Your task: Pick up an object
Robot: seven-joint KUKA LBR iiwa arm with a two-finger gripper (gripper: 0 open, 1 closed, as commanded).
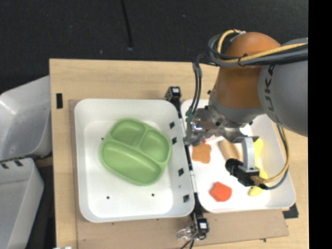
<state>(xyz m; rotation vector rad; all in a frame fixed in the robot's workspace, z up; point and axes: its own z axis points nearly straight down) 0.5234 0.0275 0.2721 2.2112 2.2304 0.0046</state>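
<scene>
Step in hand: approach, nothing lifted; the gripper (199,134) is hanging low over the right bin (275,204) at its left wall, grip state not readable. Candidate object: the orange-brown piece (202,153) is lying just below it, the red piece (221,191) farther off; next move probably calling for a short descent onto the former

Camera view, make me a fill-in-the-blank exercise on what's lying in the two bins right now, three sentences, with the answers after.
1. The green divided plate lies in the ____ bin as the camera sees it.
2. The red piece lies in the same bin as the ____ piece, nearer the bottom edge of the picture.
3. The green plate has ____ compartments.

Missing words: left; orange; three
</scene>
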